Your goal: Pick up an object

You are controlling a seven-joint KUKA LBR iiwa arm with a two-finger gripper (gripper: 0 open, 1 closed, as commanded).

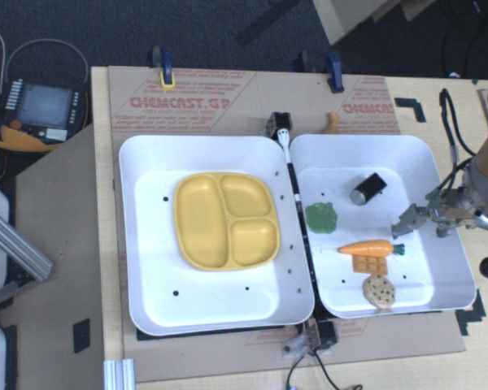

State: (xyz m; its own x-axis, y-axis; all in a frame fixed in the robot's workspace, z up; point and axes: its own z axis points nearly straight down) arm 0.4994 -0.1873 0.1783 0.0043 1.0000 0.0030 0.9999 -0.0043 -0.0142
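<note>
The right bin (427,157) holds a black cylinder (368,188), a green leafy toy (320,217), an orange carrot (366,249), an orange waffle-like block (372,265) and a speckled cookie (379,292). My gripper (425,221) hangs over the right side of this bin, to the right of the carrot and below-right of the cylinder. Its fingers are spread, one fingertip (405,222) pointing left toward the carrot's green end, and nothing is between them.
A yellow divided plate (226,220) lies in the left bin (138,218). A black clip (280,125) sits at the top of the ridge between the bins. Cables (451,128) run along the bench's right side near the arm.
</note>
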